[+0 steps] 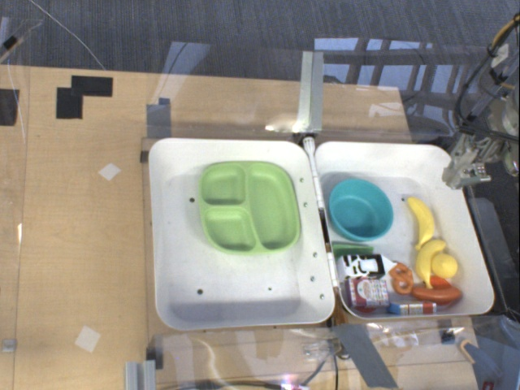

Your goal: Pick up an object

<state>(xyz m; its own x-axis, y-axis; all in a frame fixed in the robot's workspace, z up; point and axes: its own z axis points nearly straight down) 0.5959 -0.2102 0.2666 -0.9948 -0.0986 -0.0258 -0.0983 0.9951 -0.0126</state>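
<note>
1. The left bin (175, 299) was seen on the wooden bench (73, 242), its right rim touching the left rim of the right bin (479, 291).
2. A green divided plate (248, 207) was seen lying flat in the left bin, slightly above the bin's middle and nearer its right rim than its left.
3. In the right bin, a teal bowl (360, 210) was seen upright near the left rim, toward the far left corner.
4. Below the bowl, by the near left corner, a black-and-white packet (362, 264) and a dark red packet (367, 292) were seen lying one just above the other.
5. A small orange pretzel-shaped piece (400, 278) was seen just right of the packets, with a red sausage-shaped piece (435, 294) along the near rim beside it.
6. A yellow banana (420, 219) was seen right of the bowl, curving down toward the right rim.
7. A yellow lemon-like fruit (439, 262) was seen just below the banana, near the near right corner.
8. The gripper (465, 171) was seen at the far right corner of the right bin, over its rim, well apart from every object; nothing was seen held by it, and it could not be told whether the fingers were spread or closed.
</note>
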